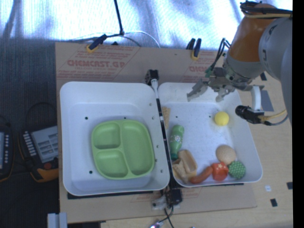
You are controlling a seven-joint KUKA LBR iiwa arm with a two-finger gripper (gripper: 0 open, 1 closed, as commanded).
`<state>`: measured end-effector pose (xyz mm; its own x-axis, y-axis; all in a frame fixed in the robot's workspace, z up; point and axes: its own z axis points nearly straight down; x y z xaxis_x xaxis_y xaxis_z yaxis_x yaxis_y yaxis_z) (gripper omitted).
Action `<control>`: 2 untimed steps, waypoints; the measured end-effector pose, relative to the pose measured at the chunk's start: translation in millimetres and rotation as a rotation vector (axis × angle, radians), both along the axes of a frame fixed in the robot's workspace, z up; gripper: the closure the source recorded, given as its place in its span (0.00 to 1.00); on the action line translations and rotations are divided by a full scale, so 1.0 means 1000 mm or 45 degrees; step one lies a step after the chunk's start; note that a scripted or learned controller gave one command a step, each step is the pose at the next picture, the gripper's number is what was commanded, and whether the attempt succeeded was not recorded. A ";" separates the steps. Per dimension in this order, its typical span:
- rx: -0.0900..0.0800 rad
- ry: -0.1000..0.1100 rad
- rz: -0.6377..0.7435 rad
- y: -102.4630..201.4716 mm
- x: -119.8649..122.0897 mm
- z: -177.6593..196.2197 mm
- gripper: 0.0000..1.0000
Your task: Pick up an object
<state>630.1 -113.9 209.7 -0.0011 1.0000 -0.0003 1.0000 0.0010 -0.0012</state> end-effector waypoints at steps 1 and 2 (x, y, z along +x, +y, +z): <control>0.005 0.006 -0.309 -0.097 -0.035 -0.079 0.00; 0.016 -0.001 -0.212 -0.092 -0.033 -0.110 0.00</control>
